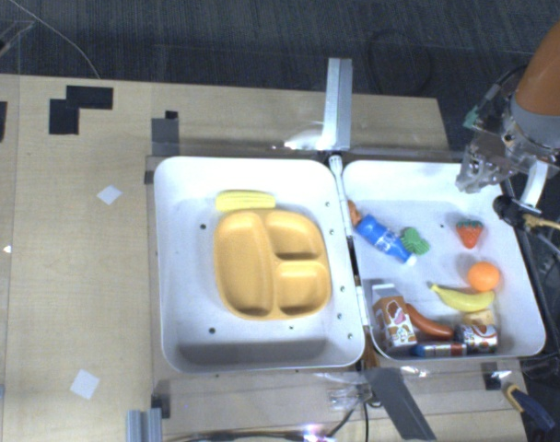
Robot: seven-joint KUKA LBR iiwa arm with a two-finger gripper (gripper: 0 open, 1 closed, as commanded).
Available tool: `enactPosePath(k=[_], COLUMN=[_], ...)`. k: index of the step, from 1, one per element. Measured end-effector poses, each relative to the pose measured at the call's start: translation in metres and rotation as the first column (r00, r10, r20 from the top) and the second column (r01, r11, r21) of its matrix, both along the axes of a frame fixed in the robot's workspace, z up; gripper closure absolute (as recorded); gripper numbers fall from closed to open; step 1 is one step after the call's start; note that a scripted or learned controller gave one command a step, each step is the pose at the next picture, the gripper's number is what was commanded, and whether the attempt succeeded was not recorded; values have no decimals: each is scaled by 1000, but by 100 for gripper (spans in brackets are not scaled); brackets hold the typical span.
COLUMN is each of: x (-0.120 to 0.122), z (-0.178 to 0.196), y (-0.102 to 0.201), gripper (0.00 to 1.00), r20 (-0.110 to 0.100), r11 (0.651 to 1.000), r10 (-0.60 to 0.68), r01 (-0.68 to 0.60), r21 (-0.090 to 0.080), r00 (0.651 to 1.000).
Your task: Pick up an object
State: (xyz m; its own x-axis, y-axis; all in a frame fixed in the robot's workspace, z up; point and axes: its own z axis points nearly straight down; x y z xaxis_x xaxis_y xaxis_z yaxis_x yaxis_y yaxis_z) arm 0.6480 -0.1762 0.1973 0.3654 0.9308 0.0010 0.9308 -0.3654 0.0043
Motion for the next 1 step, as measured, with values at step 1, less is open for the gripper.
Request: enactPosePath(k=[1], x=[0], z=[1], y=[0], gripper=[0], r20=[1], r11=[1000], r10=[0], r01=[0], r21=[0], r00=[1000])
